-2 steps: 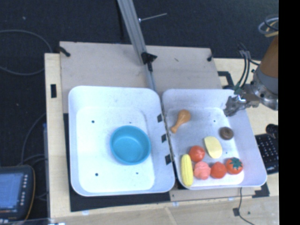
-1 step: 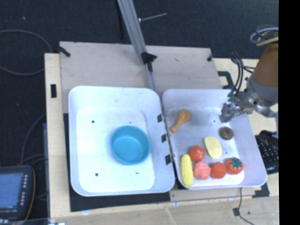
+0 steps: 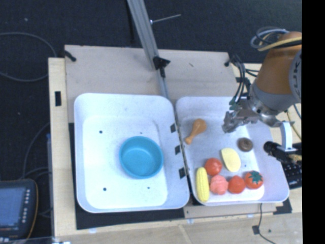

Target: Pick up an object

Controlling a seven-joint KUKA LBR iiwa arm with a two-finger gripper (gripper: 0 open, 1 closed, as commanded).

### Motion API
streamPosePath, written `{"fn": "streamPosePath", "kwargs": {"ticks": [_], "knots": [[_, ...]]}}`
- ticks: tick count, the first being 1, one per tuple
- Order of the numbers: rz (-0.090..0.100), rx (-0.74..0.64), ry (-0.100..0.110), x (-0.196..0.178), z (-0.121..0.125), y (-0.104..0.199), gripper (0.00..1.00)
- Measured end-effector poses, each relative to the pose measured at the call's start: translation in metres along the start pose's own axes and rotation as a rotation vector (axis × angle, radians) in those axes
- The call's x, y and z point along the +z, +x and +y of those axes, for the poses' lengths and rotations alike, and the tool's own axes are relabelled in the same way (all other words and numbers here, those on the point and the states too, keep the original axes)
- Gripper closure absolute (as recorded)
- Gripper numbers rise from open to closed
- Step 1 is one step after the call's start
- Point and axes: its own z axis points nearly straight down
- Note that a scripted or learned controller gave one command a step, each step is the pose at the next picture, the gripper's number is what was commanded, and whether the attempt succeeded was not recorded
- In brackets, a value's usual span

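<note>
Corn cob (image 3: 202, 184) lies nearest in the right bin (image 3: 203, 111), at its front-left corner. Just right of corn: pink fruit (image 3: 219, 184), red tomatoes (image 3: 213, 165) (image 3: 236, 184), strawberry (image 3: 253, 179). Behind those, yellow lemon (image 3: 231, 159) & brown round piece (image 3: 245, 144). Further back, drumstick (image 3: 194, 130). Gripper (image 3: 229, 123) hangs over bin's rear, right of drumstick, nothing btwn fingers; spread can't be told. Blue bowl (image 3: 141, 156) sits in the left bin (image 3: 91, 111).

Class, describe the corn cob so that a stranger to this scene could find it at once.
Look at the right-hand white bin, then its near left corner. The corn cob lies there beside the wall, long, yellow and ridged, while the toys beside it are round and red or pink.
</note>
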Motion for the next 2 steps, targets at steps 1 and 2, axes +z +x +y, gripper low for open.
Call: {"fn": "streamPosePath", "kwargs": {"ticks": [1, 2], "knots": [[0.001, -0.001, -0.003, 0.003, 0.017, 0.051, 1.0], [0.002, -0.002, -0.002, 0.002, 0.031, 0.096, 1.0]]}}
